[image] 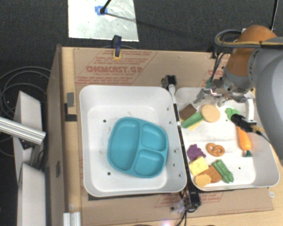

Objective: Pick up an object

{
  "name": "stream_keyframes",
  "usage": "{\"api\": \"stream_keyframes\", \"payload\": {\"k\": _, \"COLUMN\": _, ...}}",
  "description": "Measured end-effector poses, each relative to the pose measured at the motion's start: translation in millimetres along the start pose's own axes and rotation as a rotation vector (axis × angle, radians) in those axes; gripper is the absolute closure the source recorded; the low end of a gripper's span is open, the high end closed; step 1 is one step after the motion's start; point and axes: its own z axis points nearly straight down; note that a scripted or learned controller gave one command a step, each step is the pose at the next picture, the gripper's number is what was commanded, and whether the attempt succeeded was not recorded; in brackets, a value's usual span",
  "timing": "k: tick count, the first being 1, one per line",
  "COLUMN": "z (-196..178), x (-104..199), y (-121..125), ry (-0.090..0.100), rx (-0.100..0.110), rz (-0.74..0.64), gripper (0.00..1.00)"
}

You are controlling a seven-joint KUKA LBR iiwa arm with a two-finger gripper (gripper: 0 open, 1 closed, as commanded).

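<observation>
Target candidate: the round tan biscuit-shaped toy (210, 113), lying flat in the right-hand white bin (266, 173), directly below the metal two-finger gripper (217, 94). As a disc it has no long axis and points no particular way, so any approach angle appears to suit it. The state of the jaws cannot be determined; the wrist hides them.

Touching the disc on the side away from the arm lies a long green bean-shaped toy (192, 120). Its long axis runs diagonally, the lower end toward the divider between the bins and the upper end against the disc. A brown block (187, 111) sits just beside the bean, toward the divider.

Farther from the jaws, toward the near bin wall, an orange carrot-shaped toy (244, 140) lies with its long axis nearly front to back. A brown pretzel-shaped toy (215, 149) and a purple grape-cluster toy (195, 151) lie near it.

Step in hand, as judged: approach. Nothing is seen between the fingers, so the pick is not yet made.

Next move, as judged: descend squarely over the disc and close across its width. Risk: one finger may land on the adjoining bean and spoil the grasp.

The left-hand white bin (96, 126), well apart from the jaws, holds a teal plastic divided tray (137, 146).
</observation>
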Motion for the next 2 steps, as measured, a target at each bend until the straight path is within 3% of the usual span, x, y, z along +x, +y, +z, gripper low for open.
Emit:
{"api": "stream_keyframes", "payload": {"k": 1, "z": -30.7, "x": -12.0, "y": -33.2, "ry": 0.000, "rx": 0.008, "rz": 0.008, "gripper": 0.00}}
{"api": "stream_keyframes", "payload": {"k": 2, "z": 11.9, "x": -42.1, "y": -92.9, "ry": 0.002, "rx": 0.014, "rz": 0.012, "gripper": 0.00}}
